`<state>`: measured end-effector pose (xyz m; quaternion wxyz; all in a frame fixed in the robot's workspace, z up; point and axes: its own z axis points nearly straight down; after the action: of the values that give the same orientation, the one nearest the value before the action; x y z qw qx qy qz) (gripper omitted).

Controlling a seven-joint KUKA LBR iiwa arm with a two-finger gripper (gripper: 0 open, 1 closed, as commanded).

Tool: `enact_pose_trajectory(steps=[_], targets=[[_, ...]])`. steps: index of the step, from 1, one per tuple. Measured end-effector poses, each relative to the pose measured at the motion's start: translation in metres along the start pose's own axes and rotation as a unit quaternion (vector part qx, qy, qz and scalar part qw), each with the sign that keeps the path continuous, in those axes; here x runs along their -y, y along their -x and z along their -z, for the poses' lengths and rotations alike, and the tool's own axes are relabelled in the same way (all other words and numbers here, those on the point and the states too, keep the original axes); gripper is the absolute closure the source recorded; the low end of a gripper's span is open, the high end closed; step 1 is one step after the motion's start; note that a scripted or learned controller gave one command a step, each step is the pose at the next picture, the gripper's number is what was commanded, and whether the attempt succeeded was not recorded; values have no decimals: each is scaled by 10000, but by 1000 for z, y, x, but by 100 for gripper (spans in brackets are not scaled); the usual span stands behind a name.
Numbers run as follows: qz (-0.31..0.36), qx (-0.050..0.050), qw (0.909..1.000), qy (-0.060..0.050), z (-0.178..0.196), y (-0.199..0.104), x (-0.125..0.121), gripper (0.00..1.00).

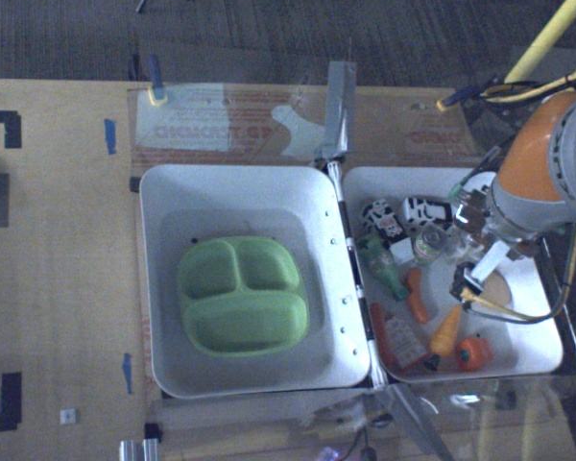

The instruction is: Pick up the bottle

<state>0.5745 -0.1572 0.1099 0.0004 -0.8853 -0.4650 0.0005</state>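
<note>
Pick not done yet: the green bottle (382,265) is lying on the floor of the right bin (547,349), close to that bin's left wall, in among the clutter with a carrot (418,296) just to its right and a flat packet (403,339) nearer the camera. The gripper (472,248) hangs over the middle of the same bin, right of the bottle and clear of it, nothing visible in its grasp, and I can't tell from this angle how it's set. Left bin (163,257) has just the green divided plate (242,294); the whole reach, grab and lift is left to do.
</note>
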Motion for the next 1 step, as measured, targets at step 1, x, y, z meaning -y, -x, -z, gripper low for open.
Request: enact_pose_trajectory(steps=[1], targets=[[-1032, -8, 9947, 11, -23, 59, 11, 100]])
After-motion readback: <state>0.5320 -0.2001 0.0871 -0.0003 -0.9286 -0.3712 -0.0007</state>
